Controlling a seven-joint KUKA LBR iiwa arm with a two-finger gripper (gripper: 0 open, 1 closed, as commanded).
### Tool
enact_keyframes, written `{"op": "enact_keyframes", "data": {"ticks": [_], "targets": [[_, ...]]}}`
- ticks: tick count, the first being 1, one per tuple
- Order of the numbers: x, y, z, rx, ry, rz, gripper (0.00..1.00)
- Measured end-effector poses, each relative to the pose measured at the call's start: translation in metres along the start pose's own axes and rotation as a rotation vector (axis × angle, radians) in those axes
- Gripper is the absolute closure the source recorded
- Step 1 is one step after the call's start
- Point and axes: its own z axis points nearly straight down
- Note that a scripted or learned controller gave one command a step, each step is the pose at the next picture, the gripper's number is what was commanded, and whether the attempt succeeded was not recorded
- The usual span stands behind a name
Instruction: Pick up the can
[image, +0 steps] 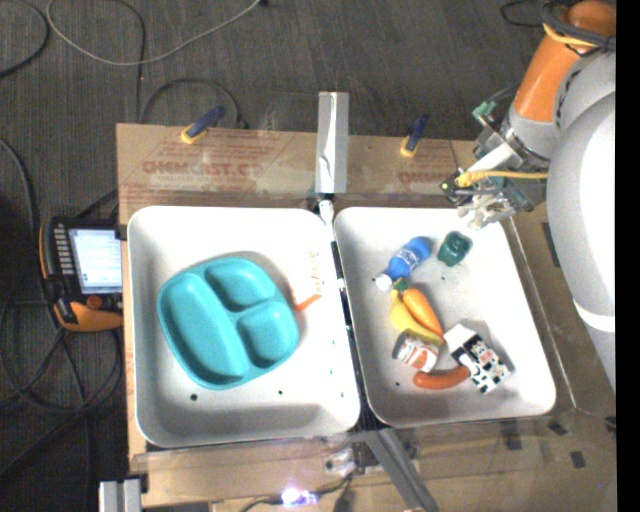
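The claw (478, 203) hangs over the far right corner of the right bin (530, 300), above its rim. Its opening cannot be judged; nothing is seen between its fingers. The can (416, 352), red and white, lies on its side well apart from the claw, nearer the camera and to its left, touching a carrot (422, 309) and a sausage (441, 379). A green cup (455, 247) sits just beside the claw, a bottle (403, 260) further left.
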Motion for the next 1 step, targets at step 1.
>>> {"op": "enact_keyframes", "data": {"ticks": [1], "targets": [[-0.0707,0.0335,-0.0356,0.002,-0.001,-0.310,1.00]]}}
